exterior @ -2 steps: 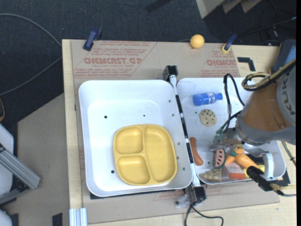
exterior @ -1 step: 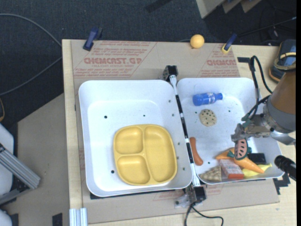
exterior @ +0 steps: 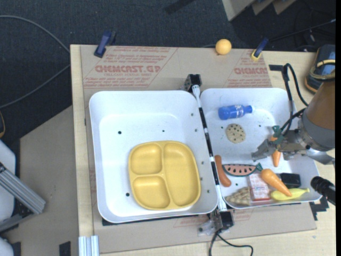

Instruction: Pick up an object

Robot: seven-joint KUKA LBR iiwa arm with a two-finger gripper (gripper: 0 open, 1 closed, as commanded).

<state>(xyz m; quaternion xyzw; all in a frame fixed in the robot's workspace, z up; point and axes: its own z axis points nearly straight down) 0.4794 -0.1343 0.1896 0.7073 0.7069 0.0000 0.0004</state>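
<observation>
1. Grey two-finger gripper (exterior: pixel 275 149) low over right white bin (exterior: pixel 256 97), near its right edge; small orange carrot (exterior: pixel 276 157) pinched between fingers.
2. Yellow three-compartment plastic plate (exterior: pixel 164 174) in left white bin (exterior: pixel 144 111), toward its front edge.

Gripper (exterior: pixel 275 152) over right bin (exterior: pixel 213 103), small carrot (exterior: pixel 276 157) between fingers; yellow tray (exterior: pixel 164 174) in left bin (exterior: pixel 106 143).

A yellow divided plate (exterior: pixel 164 174) lies in the left bin (exterior: pixel 106 121). An orange ball (exterior: pixel 223 46) rests at the counter's (exterior: pixel 80 143) far edge, between two blue clamps (exterior: pixel 103 44). Cardboard (exterior: pixel 133 68) underlies both bins.
</observation>
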